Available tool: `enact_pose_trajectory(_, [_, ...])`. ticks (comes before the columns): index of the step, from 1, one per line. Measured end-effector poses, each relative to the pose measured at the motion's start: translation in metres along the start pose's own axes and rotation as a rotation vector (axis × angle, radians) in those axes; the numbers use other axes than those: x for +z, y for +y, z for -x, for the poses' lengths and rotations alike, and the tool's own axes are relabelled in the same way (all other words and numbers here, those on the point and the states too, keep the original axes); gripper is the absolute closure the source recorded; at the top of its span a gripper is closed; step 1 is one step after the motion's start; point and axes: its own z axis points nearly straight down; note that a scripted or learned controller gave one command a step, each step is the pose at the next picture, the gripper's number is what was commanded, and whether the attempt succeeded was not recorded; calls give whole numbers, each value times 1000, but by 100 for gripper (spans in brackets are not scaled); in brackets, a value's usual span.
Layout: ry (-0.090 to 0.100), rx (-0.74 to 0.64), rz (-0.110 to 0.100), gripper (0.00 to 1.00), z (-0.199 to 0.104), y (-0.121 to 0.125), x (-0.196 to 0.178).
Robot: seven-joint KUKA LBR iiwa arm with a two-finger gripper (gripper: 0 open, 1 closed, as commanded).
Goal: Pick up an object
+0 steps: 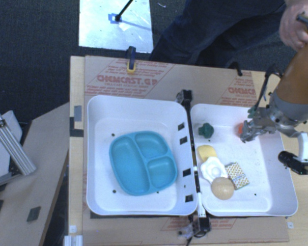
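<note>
The gripper (250, 130) is seen low over the right bin (278, 202); its grip cannot be told. A small red object (241, 129) is seen touching its left side, a green object (206, 130) farther left.

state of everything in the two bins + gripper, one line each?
tray: flat in the left bin, compartments bare
green toy: loose, right bin, near the divider
yellow block: lying beside the fried egg
fried egg: flat, touching the tan ball
tan ball: resting on the bin floor
patterned box: tilted, against the ball
red item: mostly hidden by the gripper
gripper: low over the red item, grip unclear
</note>
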Motion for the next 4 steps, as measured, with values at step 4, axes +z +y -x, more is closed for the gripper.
enact_pose_trajectory(4, [0,-14,30,100,-154,-40,-7])
